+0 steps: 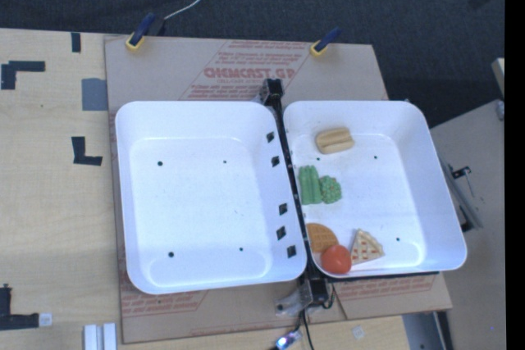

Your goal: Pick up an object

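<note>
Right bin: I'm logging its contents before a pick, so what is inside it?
Inside the right bin lie a tan bread roll, a green vegetable, an orange piece, a red tomato partly covering it, and a waffle wedge.

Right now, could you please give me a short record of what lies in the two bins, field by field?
left bin: bare white floor with a few small dark dots
right bin: holds five toy foods
far item: tan bread roll
middle item: green vegetable, close to the divider
near items: orange round piece, red tomato, waffle wedge
near items' spacing: clustered at the near edge, tomato touching the orange piece
base: cardboard sheet held by two clamps
</note>
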`<state>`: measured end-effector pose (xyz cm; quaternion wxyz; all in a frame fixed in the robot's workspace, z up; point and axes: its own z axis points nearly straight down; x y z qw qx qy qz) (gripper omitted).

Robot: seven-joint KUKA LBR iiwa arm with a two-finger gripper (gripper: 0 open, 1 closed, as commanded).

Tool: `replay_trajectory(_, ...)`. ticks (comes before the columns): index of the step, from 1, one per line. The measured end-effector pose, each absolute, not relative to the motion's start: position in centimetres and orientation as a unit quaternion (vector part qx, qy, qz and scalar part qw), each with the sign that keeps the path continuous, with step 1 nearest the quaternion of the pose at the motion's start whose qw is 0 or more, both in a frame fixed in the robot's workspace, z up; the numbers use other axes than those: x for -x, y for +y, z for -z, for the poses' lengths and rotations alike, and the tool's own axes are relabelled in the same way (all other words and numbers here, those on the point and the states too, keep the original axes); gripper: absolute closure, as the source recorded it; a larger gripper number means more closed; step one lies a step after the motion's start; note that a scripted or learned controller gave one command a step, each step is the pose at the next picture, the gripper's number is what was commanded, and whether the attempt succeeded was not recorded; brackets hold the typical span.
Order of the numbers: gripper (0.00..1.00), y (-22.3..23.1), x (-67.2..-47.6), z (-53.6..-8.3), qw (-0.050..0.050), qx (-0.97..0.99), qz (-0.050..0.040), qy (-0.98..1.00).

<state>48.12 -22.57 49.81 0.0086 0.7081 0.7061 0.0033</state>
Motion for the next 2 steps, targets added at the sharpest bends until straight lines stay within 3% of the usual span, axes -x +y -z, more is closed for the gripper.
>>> replay_trajectory(1,0.00,-22.2,-48.4,-18.1,-0.008,-0.707,0.0035,0.707)
replay_trajectory(2,0.00,-22.4,-50.0,-33.3,0.008,-0.706,-0.0029,0.708)
